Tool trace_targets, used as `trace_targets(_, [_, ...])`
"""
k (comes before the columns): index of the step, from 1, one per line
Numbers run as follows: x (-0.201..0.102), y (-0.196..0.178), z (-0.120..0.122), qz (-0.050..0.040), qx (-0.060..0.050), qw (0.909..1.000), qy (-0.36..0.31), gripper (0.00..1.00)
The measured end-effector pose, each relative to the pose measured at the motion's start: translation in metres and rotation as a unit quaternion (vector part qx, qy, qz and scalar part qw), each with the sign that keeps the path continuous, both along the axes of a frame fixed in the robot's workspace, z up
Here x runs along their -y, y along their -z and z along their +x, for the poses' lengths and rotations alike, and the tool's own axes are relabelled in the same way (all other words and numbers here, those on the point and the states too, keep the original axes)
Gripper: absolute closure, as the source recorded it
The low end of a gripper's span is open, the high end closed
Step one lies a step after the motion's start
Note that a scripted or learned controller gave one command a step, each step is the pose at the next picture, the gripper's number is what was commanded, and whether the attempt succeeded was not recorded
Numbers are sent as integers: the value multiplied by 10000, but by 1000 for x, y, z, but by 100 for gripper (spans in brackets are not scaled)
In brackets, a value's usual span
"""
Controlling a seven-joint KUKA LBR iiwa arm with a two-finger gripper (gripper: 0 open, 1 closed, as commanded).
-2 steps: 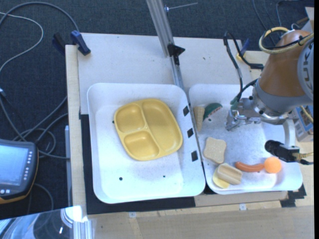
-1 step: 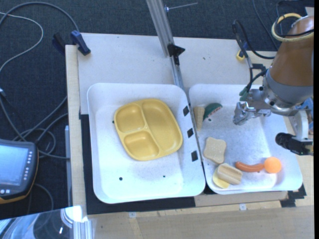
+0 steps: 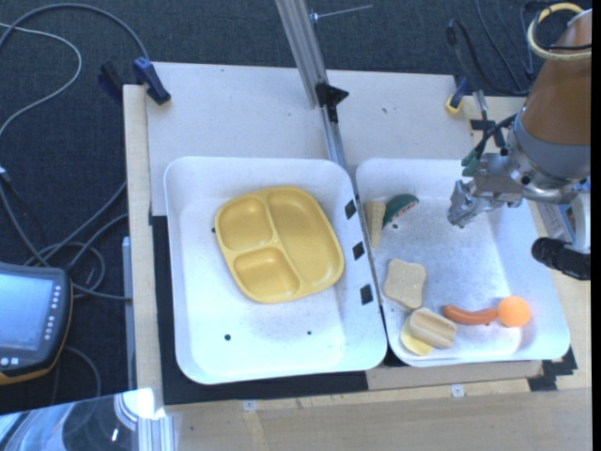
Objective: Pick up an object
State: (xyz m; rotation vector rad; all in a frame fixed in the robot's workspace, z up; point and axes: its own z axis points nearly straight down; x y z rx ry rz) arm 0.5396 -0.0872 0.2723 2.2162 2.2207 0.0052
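My gripper (image 3: pixel 463 214) hangs over the upper right part of the right bin (image 3: pixel 526 252), with no object between its fingers that I can make out. To its left lies a watermelon slice (image 3: pixel 400 209) beside a pale yellow piece (image 3: pixel 375 222). Lower in the bin lie a slice of bread (image 3: pixel 405 283), a bun-like sandwich (image 3: pixel 429 330), a sausage (image 3: pixel 470 316) and an orange ball (image 3: pixel 514 312). The left bin (image 3: pixel 197 327) holds a yellow divided plate (image 3: pixel 277 243).
A metal pole (image 3: pixel 305 36) slants across the bench top to the divide between the bins. Blue clamps (image 3: pixel 150 80) sit at the bench corners. Cables and a tablet (image 3: pixel 28 318) lie on the floor at left.
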Motion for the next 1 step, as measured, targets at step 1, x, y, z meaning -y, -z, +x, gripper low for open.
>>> trace_targets(1, [-46, 0, 2, 15, -21, 10000, -23, 100])
